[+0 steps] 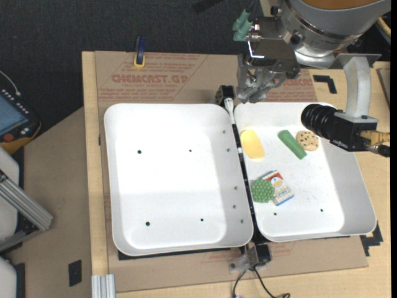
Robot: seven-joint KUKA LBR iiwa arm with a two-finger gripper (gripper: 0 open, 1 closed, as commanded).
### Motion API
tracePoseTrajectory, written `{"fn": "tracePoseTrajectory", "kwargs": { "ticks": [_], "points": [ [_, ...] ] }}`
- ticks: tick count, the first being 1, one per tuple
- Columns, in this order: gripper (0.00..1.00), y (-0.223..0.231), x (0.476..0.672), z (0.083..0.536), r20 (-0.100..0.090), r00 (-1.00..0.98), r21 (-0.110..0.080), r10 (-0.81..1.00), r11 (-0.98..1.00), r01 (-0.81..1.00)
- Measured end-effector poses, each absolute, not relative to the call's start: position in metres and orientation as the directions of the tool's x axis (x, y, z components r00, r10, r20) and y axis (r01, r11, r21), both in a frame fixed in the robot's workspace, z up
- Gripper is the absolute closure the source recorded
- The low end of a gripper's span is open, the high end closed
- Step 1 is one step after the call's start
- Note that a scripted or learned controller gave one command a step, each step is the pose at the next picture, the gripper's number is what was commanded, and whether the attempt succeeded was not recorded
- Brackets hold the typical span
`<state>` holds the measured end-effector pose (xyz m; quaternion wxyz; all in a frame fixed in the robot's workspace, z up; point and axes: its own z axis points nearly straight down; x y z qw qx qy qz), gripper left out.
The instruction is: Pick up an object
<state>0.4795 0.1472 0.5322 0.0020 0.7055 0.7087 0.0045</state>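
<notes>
Altogether four things lie in the right bin [347, 185], while the fingers [257, 90], state unclear, hover above.

Printed words on the board under my bins

The brown cardboard sheet [162, 73] reads "CHEMCAST G.P" in faded red letters, upside-up to the camera; smaller print around it is illegible.

You see the gripper [255, 87] at upper center, above the right bin [347, 197] holding a yellow block [252, 144], green stick [291, 144] and cookie [307, 140].
</notes>
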Motion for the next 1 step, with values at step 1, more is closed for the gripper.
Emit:
{"fn": "tracePoseTrajectory", "kwargs": {
  "ticks": [1],
  "points": [
    [0.0, 0.1452, 0.4793, 0.5283, 0.0, -0.001, 0.0, 1.0, 0.001, 1.0]
  ]
}}
